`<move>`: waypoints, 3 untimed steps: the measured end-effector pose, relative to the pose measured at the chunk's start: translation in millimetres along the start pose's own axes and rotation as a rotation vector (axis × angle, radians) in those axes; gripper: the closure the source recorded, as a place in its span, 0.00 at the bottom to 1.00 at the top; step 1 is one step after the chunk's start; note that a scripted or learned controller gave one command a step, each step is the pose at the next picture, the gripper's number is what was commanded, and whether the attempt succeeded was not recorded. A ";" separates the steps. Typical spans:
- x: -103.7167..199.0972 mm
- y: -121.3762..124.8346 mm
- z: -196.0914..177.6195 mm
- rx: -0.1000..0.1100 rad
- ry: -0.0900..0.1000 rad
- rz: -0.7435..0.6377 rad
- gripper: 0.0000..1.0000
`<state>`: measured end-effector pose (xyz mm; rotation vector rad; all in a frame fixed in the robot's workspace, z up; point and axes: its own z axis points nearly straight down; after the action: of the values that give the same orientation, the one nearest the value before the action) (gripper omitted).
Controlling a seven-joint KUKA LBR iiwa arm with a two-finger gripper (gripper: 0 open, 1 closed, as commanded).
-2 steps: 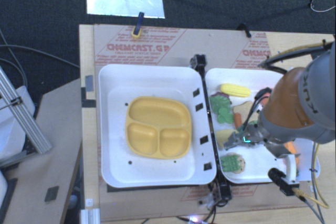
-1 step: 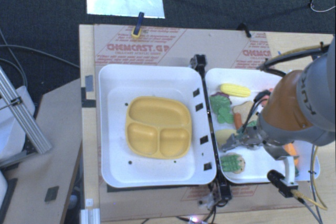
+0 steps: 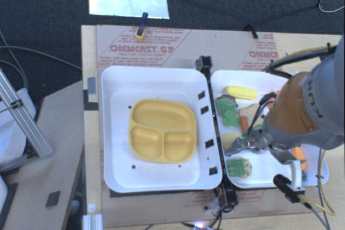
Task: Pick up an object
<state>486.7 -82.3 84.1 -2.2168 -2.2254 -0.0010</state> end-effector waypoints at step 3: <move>-0.3 -0.3 0.3 0.001 -0.001 0.002 0.00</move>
<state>486.4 -82.6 83.7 -2.2188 -2.2233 0.0003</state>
